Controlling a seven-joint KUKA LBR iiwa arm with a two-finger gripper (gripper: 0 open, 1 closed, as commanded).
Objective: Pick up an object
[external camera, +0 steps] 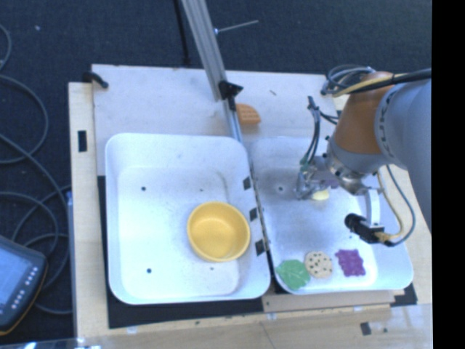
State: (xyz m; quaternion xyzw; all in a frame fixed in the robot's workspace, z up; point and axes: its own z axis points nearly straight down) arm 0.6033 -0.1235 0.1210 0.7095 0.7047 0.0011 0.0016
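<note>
My gripper hangs low over the upper middle of the right bin, reaching in from the right. A small pale yellow object sits right at its tip, partly hidden by the gripper body. Whether it is between the fingers I cannot tell. Along the right bin's front edge lie a green round piece, a tan cookie with dark dots and a purple piece. A yellow bowl rests upright in the left bin.
A slanted metal pole rises from the divide between the bins toward the top. An orange object lies on the bench behind the bins. Cables loop off the wrist at the right.
</note>
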